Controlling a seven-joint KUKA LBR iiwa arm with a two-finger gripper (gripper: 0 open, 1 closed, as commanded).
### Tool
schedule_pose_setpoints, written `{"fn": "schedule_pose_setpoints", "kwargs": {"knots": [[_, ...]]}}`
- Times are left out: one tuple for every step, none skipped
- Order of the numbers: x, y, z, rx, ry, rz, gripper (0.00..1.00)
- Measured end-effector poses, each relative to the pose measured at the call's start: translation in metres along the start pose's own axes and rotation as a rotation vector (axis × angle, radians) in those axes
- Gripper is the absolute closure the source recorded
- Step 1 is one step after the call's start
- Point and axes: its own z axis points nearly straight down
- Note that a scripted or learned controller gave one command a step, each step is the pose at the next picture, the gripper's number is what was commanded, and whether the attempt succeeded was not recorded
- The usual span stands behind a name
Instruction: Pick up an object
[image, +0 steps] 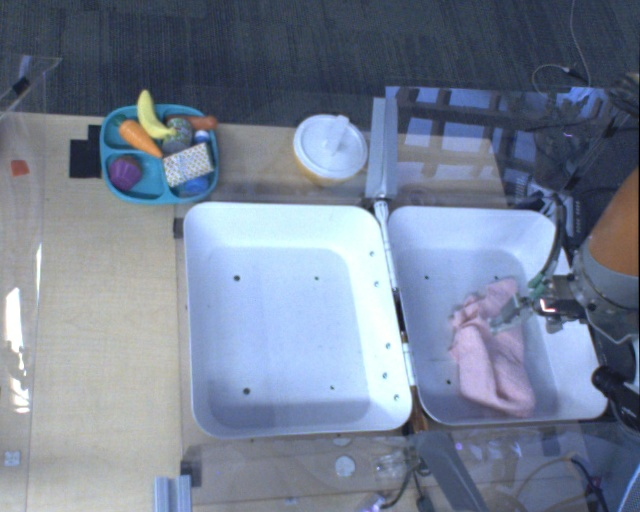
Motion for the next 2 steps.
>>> {"fn": "schedule_pose_setpoints", "kwargs": {"knots": [[0.040,0.080,0.110,-0.007,-0.002,-0.336,0.00],[0.040,0.081,0.099,-0.011,-0.003,-0.336,1.00]]}}
